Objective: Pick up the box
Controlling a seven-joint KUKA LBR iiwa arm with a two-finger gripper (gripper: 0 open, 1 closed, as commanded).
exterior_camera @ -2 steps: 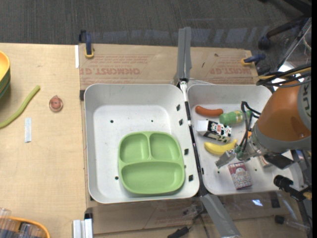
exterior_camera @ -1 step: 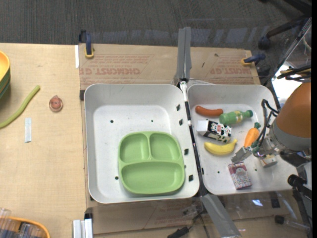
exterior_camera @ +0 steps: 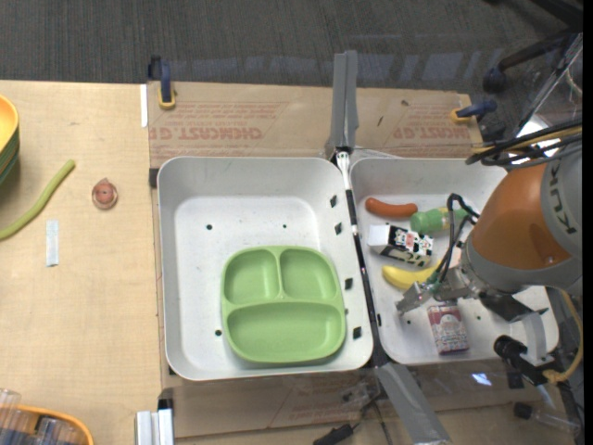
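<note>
White plastic forms the two bins at frame centre. The left bin takes up the middle of the frame; the right bin adjoins it at centre right, with a grey divider running between them. Both rest on brown cardboard spread over a wooden bench.

The arm, grey with an orange band, enters from the right edge and covers the right part of the right bin. A green tray with three compartments lies flat in the lower half of the left bin.

The box, pink and white, lies flat in the lower part of the right bin, just below the gripper. The gripper's metal tip sits close to the top edge of the box; whether it touches cannot be determined. The state of the jaws cannot be determined, and nothing is visibly held.

Above the gripper lies a banana. A black-and-white carton lies above the banana. A green item sits to its upper right. A sausage lies at the top of the right bin.

At the left edge of the frame, a thin green stalk lies on the bench.
</note>
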